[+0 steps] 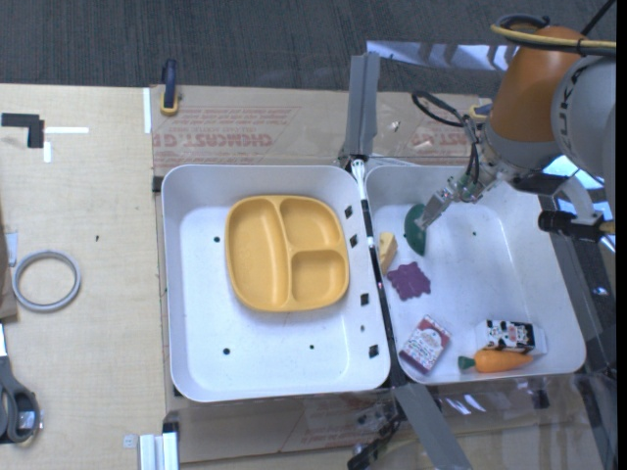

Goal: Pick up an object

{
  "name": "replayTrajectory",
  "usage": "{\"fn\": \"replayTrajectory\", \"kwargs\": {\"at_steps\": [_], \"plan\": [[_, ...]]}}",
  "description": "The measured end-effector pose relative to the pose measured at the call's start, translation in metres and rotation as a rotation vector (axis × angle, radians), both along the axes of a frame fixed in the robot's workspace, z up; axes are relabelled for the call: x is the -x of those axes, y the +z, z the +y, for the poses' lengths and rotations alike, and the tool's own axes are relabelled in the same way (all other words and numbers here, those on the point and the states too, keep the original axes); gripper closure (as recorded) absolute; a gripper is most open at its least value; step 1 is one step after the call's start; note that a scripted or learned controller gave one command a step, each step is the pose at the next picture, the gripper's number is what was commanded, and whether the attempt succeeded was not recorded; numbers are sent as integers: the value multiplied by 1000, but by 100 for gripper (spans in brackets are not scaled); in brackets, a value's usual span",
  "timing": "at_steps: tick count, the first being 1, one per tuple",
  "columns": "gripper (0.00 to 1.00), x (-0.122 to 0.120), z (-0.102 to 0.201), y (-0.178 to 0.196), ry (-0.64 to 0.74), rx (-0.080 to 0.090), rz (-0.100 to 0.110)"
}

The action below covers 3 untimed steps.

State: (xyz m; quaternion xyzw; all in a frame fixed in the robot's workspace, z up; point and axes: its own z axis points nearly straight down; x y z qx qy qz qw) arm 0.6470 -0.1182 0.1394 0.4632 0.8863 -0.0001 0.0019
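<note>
A single fixed camera looks down at a slant from above the bench (78, 184), far enough to take in both white bins: the left bin (186, 292) and the right bin (529, 292).

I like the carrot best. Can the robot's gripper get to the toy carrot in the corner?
Probably yes. The carrot lies uncovered in the right bin, with open space above it. But it sits close to the bin wall, beside a small cow-print box, so the gripper has little room.

A divided plate (288, 253) lies in the left bin (186, 292). In the right bin (549, 302), a packet (424, 345) sits near, a carrot (500, 361) to its right.
</note>
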Motion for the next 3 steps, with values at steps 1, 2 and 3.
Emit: {"fn": "replayTrajectory", "kwargs": {"at_steps": [1, 2, 3], "plan": [[100, -1, 0, 9, 2, 3, -2], [0, -1, 0, 9, 2, 2, -1], [100, -2, 0, 19, 4, 5, -4]]}}
